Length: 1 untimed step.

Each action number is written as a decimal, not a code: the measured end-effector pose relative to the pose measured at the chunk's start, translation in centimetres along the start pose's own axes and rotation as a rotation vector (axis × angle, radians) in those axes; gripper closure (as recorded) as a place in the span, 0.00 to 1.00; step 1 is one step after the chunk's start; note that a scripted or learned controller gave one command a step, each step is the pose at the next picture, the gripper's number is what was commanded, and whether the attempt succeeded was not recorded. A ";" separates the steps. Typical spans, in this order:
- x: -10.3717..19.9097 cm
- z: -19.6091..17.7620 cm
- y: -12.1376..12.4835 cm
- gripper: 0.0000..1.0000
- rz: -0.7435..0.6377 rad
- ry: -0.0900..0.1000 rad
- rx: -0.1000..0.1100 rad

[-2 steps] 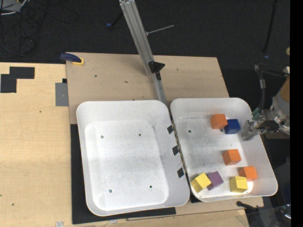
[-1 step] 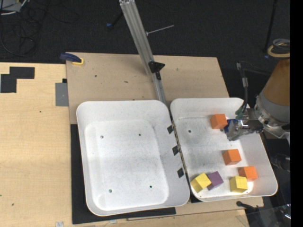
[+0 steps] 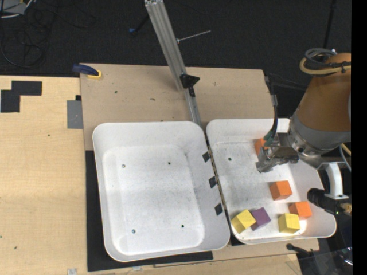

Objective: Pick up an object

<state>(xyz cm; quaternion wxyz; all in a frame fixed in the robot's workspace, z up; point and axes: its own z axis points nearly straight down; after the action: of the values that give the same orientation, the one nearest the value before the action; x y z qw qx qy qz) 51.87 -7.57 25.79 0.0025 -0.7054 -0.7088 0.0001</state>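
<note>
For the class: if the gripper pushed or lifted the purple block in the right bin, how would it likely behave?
The purple block has flat faces, so it would probably slide, not roll. It looks small and rigid, likely light. It touches the yellow block, which a push might shift too.

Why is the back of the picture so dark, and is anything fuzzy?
In the camera view, light falls on the white bins and the wooden bench, while the floor behind gets little, so it looks black; the left bin shows a soft grey shadow along its near-left side; the claw looks a bit fuzzy, but the blocks, like the orange block, stay fairly sharp.
</note>
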 end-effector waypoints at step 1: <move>5.4 -0.2 0.5 1.00 0.000 -0.001 -0.001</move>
<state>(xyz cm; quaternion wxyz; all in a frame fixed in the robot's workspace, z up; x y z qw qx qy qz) 52.30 -2.17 26.04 0.0016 -0.7053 -0.7089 0.0001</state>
